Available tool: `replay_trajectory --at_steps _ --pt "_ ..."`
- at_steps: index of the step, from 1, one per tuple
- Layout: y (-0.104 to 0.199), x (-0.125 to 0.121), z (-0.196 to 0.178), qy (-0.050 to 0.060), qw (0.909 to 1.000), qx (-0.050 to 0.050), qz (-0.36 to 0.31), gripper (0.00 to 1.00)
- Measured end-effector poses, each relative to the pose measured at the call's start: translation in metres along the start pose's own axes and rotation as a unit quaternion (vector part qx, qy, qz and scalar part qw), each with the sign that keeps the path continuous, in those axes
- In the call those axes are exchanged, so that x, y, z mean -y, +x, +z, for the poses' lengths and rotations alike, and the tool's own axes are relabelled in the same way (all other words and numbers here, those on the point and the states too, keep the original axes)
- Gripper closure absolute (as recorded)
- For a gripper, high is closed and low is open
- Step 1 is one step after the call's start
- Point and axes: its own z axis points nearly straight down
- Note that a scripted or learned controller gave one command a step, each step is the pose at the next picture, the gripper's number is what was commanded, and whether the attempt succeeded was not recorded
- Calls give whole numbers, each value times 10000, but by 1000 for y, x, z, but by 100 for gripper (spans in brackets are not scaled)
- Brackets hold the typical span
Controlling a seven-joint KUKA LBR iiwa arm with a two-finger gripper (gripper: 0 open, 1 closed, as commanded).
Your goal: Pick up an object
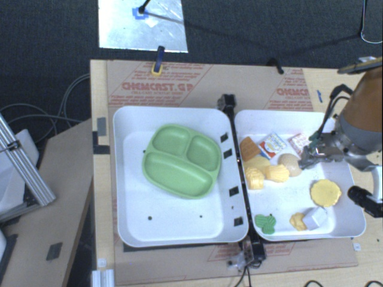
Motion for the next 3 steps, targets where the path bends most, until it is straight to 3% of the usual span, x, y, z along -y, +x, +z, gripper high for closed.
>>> replay_trajectory --at_steps 1,3 --pt "0 -1 -1 31 10000 -6 1 100" --pt "98 -38 1 31 10000 -17 -27 100"
